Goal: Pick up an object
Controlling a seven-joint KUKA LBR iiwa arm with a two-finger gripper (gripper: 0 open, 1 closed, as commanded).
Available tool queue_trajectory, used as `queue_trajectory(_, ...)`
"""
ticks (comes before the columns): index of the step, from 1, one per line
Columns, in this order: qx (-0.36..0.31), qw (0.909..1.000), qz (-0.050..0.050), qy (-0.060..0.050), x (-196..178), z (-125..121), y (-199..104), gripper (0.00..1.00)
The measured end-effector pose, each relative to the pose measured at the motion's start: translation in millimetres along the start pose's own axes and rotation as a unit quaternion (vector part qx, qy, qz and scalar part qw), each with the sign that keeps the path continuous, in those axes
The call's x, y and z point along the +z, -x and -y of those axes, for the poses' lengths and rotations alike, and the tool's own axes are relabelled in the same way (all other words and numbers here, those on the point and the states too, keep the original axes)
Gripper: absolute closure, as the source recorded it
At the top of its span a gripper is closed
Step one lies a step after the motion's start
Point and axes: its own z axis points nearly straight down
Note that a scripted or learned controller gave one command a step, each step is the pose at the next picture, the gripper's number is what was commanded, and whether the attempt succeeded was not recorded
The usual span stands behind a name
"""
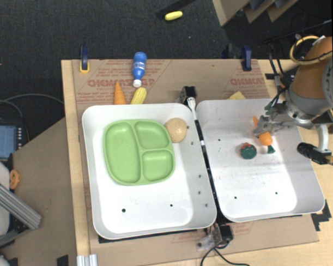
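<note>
The green divided plate lies in the left bin, a beige ball touching its upper right corner. In the right bin sits a dark green and red object. Just right of it, the gripper is over a small orange piece; whether it grasps it I cannot tell. On the desk at upper left lie a bottle, carrot and corn.
</note>
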Motion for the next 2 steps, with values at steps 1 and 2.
queue_trajectory(1,-0.002,1.0,-0.001,-0.002,11,11,-70,1.0)
queue_trajectory(2,-0.003,1.0,-0.001,0.002,-95,44,-142,1.0)
